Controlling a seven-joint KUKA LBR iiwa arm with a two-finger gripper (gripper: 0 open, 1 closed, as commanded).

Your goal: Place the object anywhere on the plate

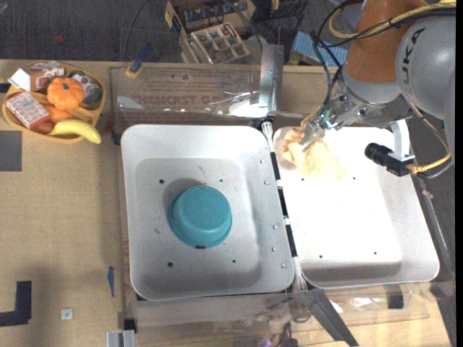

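Reaching in from 2 o'clock, the grey arm [427,56] bends down over the far edge of the right bin [376,266], orange band [380,24] sitting high at about 1 o'clock of the frame. Wrist pitched down and toward 9 o'clock, so the gripper [312,132] ends up at the right bin's 11 o'clock corner, close to the divider between the two bins.

Gripper sits right over a pale, cream-coloured object [311,157] that lies in that same corner; tip overlaps the object's upper edge. Too blurred and washed out against the white to tell whether the gripper is spread or pinched, or whether the object is actually between anything. Object shape is also unclear, soft blob, no sharp outline.

Teal plate [201,215] is in the left bin [145,150], slightly toward 7 o'clock of its centre, looks round and domed from this angle. Well apart from the object, with the bin walls between them.

Black cylindrical part [383,156] on a bracket hangs off the arm at 3 o'clock of the gripper, over the right bin's far side, yellow cable trailing from it.

Basket of toy fruit [51,103] on the bench at 10 o'clock of the frame, outside both bins.
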